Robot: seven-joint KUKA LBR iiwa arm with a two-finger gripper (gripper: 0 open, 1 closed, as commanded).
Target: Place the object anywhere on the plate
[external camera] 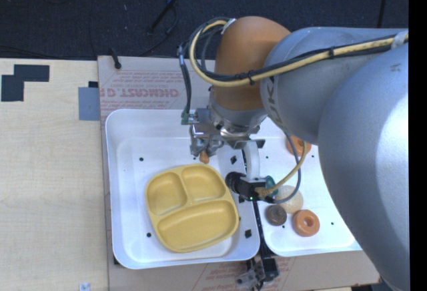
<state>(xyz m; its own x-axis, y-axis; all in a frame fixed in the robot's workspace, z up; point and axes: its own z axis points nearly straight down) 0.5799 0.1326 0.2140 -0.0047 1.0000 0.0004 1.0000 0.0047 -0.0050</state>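
- Over far side of L bin [127,149], gripper [203,148] hangs at the far rim of the plate [193,216]; bare-metal hardware, seen from above. Can't tell how far open it is, or whether it has hold of anything.
- Small orange piece [204,158] shows right under the gripper tip, at plate's far edge, by the far-R compartment. Too small to tell shape, or whether it's gripped or resting.
- Plate: yellow, smooth matte plastic look, rounded-square, raised rim, 3 compartments (2 small on far side, 1 wide on near side). Sits turned at a slant in L bin, nearer the R wall.
- L bin: shallow, white, glossy, rounded corners; a few small dark specks on its floor.
- R bin [333,236]: same white tray, partly covered by arm [347,116]. Holds an orange ring [307,223] w/ doughnut hole, a flat brown round disc [276,215] just beside it, and a pale rounded lump [291,199] touching the disc on its far side. An orange object [295,145] peeks out from under the arm farther back.
- Arm: smooth grey casing, bulbous orange band [243,56] above wrist, yellow and dark cables looping around it.
- Bins rest on a brown cardboard sheet [143,86] w/ red print; tabletop [47,183] is pale wood-look w/ dark square patches [27,79].
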